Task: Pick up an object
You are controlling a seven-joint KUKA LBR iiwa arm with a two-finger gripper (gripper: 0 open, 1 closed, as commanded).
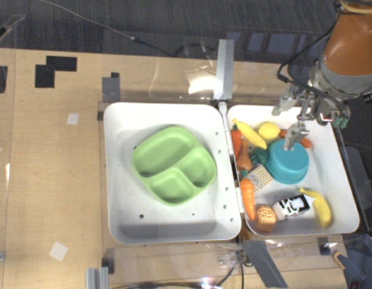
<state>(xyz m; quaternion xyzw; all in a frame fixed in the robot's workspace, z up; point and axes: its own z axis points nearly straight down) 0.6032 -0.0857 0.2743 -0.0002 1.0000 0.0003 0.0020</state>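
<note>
The bench (pixel 47 179) carries two white bins side by side, and the split looks deliberate: the left bin (pixel 120 221) holds just a green divided plate (pixel 173 164) lying flat and a little askew, while the right bin (pixel 345 218) is the crowded one where picking is to happen. The arm (pixel 354 47) reaches in from the far right and hangs its gripper (pixel 299 131) over the far part of that bin, just above a blue cup (pixel 288 162), which sits upright in the middle of the clutter. I cannot tell whether the claw is open or closed, and nothing is seen gripped in it. A carrot (pixel 247 198) lies against the dividing wall. A banana (pixel 319 206) curves along the near right side, and a second one (pixel 251 135) lies at the far left beside a lemon (pixel 269 130). The cup, nearest the claw, seems the likely target.
</note>
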